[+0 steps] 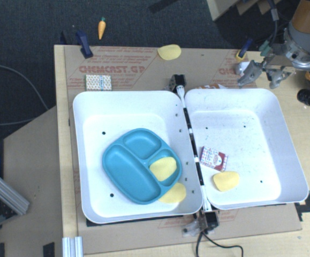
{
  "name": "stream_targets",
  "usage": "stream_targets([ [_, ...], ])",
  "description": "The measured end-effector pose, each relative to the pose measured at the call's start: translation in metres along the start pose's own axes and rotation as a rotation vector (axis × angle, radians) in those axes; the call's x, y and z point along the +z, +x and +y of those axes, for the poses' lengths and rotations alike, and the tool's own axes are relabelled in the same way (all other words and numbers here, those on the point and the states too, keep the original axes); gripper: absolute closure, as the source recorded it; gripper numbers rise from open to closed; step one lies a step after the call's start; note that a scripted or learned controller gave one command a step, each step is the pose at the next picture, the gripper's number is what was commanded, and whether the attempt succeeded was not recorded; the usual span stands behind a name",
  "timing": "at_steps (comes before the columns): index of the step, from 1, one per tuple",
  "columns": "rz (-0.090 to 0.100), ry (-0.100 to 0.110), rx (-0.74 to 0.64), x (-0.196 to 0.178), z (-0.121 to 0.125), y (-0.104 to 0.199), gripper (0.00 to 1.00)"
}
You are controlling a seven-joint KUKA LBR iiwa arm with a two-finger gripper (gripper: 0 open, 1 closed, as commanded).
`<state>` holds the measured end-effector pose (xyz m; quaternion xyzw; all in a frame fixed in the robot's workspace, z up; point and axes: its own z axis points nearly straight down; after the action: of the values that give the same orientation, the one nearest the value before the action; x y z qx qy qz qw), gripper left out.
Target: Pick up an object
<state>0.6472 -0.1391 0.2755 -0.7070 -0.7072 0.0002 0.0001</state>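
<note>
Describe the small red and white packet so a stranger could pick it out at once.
Look at the right bin of the two white ones. Near its left wall, toward the front, lies the red and white packet, flat on the floor. Just in front of it sits a yellow lump; the packet is the flat, printed, squarish one, not the plain rounded one.

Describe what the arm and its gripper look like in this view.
The arm enters at the upper right: a rounded grey body with an orange band above the wrist. Below sits a silvery metal wrist block, ending in the gripper, with two short grey metal fingers. Dark cables run beside the arm near the top edge.
</note>
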Motion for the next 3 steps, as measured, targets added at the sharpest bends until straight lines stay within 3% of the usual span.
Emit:
stream_targets([
  [1, 0.000, 0.001, 0.001, 0.107, -0.040, -0.014, 0.00],
  [2, 0.001, 0.002, -0.001, 0.164, -0.088, 0.049, 0.00],
  [3, 0.001, -0.013, 0.000, 0.186, -0.109, 0.041, 0.00],
])
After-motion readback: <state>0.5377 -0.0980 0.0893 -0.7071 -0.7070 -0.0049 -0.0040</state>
